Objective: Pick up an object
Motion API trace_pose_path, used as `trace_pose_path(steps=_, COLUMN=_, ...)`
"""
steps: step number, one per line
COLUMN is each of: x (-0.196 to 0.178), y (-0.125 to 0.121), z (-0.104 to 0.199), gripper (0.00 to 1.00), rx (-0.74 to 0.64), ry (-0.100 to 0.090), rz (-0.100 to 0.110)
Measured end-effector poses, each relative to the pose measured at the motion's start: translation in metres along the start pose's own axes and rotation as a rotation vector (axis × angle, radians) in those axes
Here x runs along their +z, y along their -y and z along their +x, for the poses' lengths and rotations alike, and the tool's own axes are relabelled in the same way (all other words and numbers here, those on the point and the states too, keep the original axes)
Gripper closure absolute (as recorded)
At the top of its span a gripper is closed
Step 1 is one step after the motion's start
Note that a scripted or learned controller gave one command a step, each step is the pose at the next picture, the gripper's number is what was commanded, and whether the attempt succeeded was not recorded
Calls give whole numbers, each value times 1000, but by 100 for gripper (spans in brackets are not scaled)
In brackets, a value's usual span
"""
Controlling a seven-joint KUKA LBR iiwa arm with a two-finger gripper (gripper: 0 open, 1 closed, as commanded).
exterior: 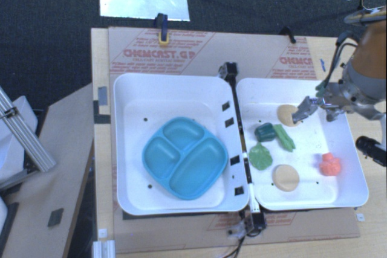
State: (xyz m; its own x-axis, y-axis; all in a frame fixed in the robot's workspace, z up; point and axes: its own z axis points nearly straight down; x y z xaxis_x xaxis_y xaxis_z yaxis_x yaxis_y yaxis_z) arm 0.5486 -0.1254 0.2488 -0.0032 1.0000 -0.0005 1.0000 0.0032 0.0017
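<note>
The gripper [304,110] is seen just right of the tan disc [286,113] in the right bin [351,148]; fingers' state can't be told. Nothing is held. Green strip [283,136] lies below disc.

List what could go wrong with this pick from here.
1. The gripper sits at the edge of the tan round piece, so an off-centre close may push it away.
2. The dark teal piece and green strip touch; grabbing one may drag the other.
</note>
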Motion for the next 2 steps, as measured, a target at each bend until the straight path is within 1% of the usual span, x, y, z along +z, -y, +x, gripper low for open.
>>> trace_pose_path(steps=1, x=56, y=8, z=5, gripper=0, rx=2, ry=-1, rz=3)
trace_pose_path(steps=2, x=115, y=2, z=4, gripper=0, rx=2, ry=-1, rz=3)
